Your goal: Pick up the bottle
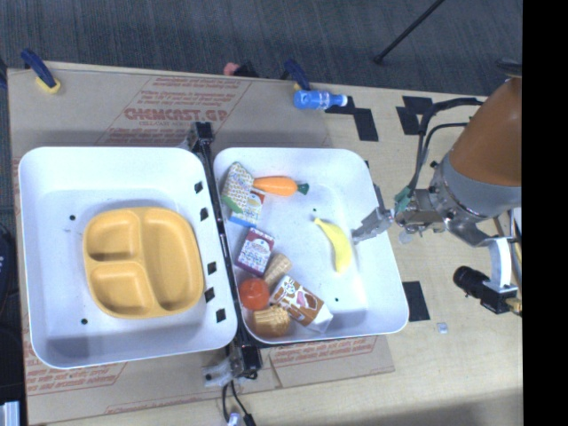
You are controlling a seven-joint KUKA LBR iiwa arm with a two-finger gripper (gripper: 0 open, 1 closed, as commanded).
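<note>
Outside both bins, on the cardboard-covered bench (pixel 373 344) just beyond the far rim of the right bin (pixel 390 304): a small blue bottle (pixel 318 100). Flat on its side, probably because nothing props it there. Long axis roughly left to right across the view, with the paler, narrower end toward the right and the blue body toward the left. Well apart from the gripper (pixel 368 224), which hangs over the right bin's right wall, just beside a banana (pixel 335 242). No telling from this slant whether the jaws are spread or pressed together; nothing visibly pinched. Inside the same bin, loose and jumbled as if dropped in: a carrot (pixel 278 185), a tomato (pixel 254 293), a few small cartons (pixel 255 251). In the left bin (pixel 35 238), a yellow divided plate (pixel 142 260). Likely needed next: a reach away from the bin toward the far edge, with the grip set across the bottle's short side.
</note>
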